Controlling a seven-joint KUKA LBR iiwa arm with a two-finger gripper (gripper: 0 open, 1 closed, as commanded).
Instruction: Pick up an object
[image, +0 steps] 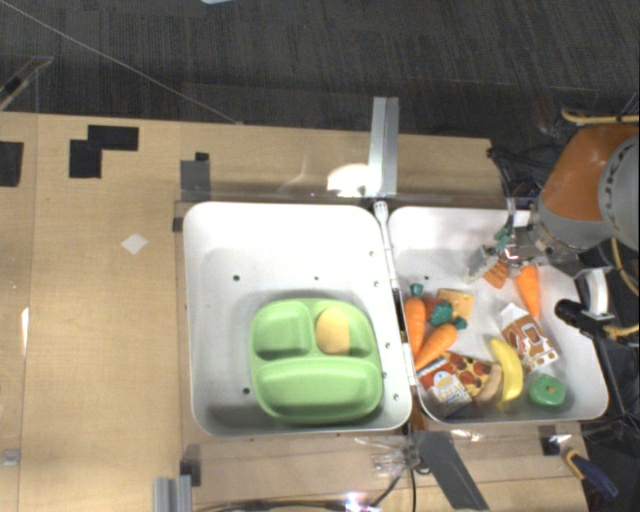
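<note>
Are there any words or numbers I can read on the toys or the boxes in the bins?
None can be read.
Small packet by the banana: brown and white print, too blurred to read.
Pizza box at the right bin's front: a picture, any words too small to read.
Green tray and yellow ball: no writing visible.

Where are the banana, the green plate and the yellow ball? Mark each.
banana (508, 368): camera view, middle of its curved body.
green plate (318, 385): camera view, bare floor of its large front compartment.
yellow ball (333, 330): camera view, its rounded top.
</note>
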